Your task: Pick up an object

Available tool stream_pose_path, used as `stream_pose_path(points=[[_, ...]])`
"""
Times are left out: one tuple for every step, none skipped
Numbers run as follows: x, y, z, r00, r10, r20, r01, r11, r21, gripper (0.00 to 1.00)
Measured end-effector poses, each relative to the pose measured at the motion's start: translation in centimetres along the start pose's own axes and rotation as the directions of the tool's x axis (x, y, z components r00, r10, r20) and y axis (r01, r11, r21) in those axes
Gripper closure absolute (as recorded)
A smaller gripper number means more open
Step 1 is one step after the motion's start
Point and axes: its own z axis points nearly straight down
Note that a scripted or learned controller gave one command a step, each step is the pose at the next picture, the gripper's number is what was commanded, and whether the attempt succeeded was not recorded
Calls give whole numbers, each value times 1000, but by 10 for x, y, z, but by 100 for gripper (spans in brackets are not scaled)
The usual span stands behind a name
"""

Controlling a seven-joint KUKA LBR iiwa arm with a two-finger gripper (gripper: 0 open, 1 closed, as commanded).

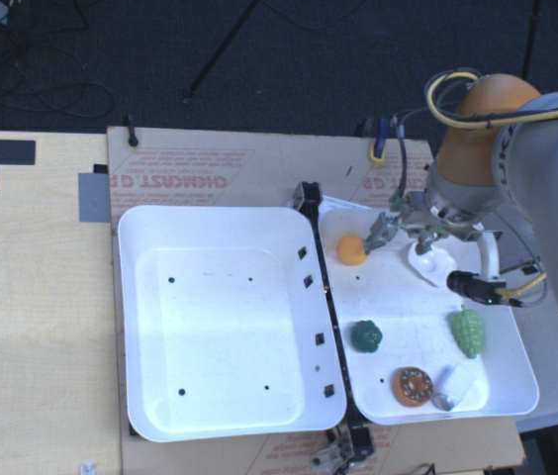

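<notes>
Camera view: two white bins (215, 228), four objects (352, 250).

A pale wooden tabletop (32, 295) fills the left of the frame, with dark patches at its upper left. A brown cardboard sheet (220, 171) lies on it at centre. Two white bins sit side by side on the cardboard: the left bin (131, 315), and the right bin (516, 374).

In the right bin (516, 404): ball (351, 250) at ten o'clock, leafy piece (468, 332) at three, donut (414, 387) at six.
</notes>
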Motion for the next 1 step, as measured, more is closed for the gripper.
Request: stream_pose_path(points=[[29,-77,56,1000,3,-6,-3,1000,15,0]])
